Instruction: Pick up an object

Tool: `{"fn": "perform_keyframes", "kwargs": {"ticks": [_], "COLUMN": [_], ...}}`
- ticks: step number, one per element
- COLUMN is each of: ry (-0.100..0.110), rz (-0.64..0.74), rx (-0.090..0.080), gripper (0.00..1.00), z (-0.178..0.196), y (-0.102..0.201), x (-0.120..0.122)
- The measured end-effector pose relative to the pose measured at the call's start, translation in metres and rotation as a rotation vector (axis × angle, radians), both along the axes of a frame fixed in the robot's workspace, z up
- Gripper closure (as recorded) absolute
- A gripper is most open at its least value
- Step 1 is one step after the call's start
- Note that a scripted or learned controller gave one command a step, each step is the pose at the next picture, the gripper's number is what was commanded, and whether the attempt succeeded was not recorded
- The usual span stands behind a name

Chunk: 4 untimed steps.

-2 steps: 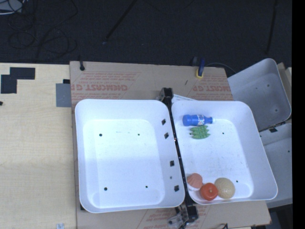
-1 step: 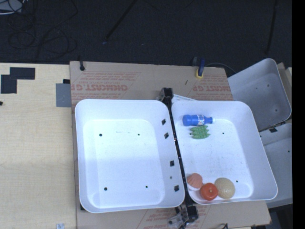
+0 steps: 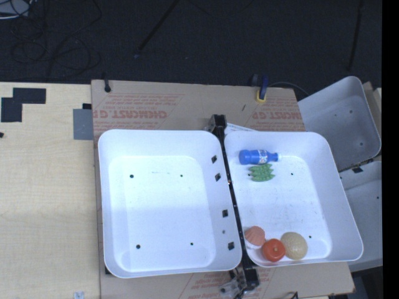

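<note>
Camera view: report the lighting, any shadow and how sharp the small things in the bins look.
Camera view: lit evenly and bright on the right bin; a soft grey shadow covers the near floor of the left bin; the floor beyond the bench is nearly black; the blue bottle, green piece and red ball look slightly soft, with little fine detail.

Cardboard sheet [image 3: 187, 108] under the bins: red print, upside down from this view. Reads roughly "CHEMCAST GP", seen at two spots along the far edge. More red print on the near edge, too small to read.
</note>
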<state>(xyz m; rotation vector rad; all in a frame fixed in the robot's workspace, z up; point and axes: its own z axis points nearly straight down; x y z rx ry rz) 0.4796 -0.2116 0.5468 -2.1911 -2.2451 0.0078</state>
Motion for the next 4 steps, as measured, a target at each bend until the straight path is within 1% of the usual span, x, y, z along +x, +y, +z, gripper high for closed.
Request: {"fn": "perform_keyframes", "kwargs": {"ticks": [1, 2, 3, 4], "ry": [0.001, 0.001, 0.002, 0.003], "rz": [0.0, 0.005, 0.006, 0.01], "rx": [0.001, 0.0, 0.001, 0.001], "gripper": [0.0, 1.0, 0.0, 1.0], "z": [0.0, 0.009, 0.009, 0.019], "y": [0.0, 0.0, 0.001, 0.001], "x": [0.0, 0.001, 0.001, 0.002]}}
